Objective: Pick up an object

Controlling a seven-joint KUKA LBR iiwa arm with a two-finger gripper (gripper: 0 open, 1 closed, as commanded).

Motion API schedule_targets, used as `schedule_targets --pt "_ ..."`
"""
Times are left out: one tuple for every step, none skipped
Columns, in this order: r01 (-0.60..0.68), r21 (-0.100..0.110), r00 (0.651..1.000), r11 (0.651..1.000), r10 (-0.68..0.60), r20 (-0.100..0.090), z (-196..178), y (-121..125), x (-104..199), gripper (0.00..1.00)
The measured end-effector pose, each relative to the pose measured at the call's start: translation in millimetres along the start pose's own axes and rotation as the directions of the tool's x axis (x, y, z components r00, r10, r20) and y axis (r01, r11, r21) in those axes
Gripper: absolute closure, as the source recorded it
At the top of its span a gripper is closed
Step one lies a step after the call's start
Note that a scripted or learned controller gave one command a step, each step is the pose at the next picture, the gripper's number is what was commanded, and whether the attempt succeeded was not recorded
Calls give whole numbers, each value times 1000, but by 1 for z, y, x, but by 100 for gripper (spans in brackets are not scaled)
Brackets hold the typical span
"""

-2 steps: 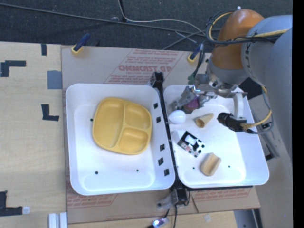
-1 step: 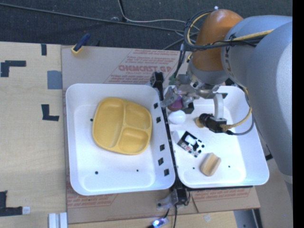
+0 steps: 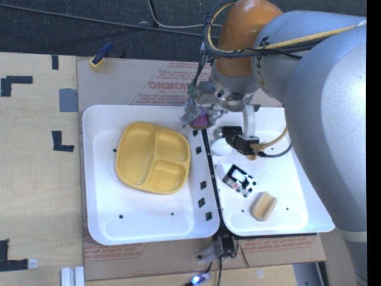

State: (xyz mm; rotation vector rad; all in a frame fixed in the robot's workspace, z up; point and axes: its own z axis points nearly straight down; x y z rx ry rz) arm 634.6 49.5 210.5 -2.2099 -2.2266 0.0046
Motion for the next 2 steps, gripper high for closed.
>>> schedule_targets --pt "-1 1 1000 1000 1 1 -4 2 44 100" --pt "-4 2 1000 1000 4 3 -4 2 42 0"
